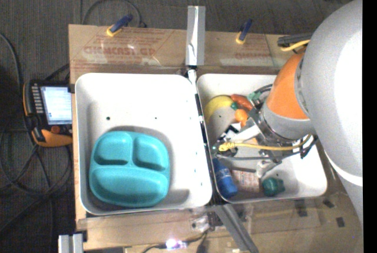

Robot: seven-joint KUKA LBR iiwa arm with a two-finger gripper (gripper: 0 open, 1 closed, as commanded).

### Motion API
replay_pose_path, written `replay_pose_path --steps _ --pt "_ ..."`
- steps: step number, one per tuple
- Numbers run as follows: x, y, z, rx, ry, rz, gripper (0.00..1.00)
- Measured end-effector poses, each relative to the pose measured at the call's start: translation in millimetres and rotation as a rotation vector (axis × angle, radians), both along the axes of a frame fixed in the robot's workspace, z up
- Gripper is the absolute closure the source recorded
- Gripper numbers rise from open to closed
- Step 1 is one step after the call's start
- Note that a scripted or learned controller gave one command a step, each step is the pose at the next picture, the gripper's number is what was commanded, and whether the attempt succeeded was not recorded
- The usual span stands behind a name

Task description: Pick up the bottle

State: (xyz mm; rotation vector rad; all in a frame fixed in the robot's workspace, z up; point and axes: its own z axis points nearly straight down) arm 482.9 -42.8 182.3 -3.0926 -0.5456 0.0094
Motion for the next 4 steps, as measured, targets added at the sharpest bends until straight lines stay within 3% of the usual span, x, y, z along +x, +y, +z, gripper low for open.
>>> replay_pose_path --steps 1,2,3,4 --pt "55.7 -21.5 -0.1 -0.004 0.001 -0.147 0.00" --pt "0.6 45.7 86.6 -0.003 -0.001 -0.053 0.00" --pt "-0.8 89.4 -0.6 0.000 0.002 0.080 0.00" --pt "4.7 50.6 -18.3 0.032 -0.010 0.146 0.00"
